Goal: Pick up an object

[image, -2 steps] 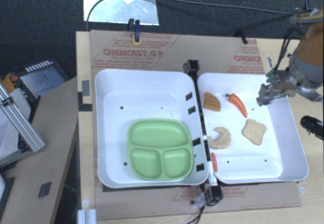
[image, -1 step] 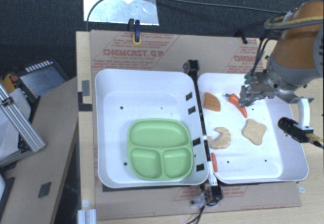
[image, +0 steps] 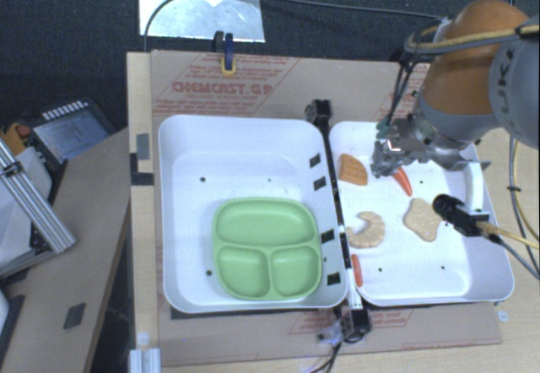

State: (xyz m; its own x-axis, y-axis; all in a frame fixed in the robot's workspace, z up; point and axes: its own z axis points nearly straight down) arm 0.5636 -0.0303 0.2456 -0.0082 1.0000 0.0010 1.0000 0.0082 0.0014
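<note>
In the right bin (image: 439,278) lie an orange wedge (image: 353,169), a thin red-orange stick (image: 405,181), a tan curved piece (image: 367,229) and a tan flat piece (image: 420,219). A small red piece (image: 357,270) rests against the bin's left wall. My gripper (image: 386,160) hangs low over the back of the right bin, between the orange wedge and the red-orange stick and just above the stick's upper end. Nothing is visibly held.
The left bin (image: 194,143) holds a green three-compartment plate (image: 266,246). A black divider strip (image: 329,194) runs between the bins. A black cylindrical part (image: 456,213) of the arm juts over the right bin's right side. Cables trail at the right.
</note>
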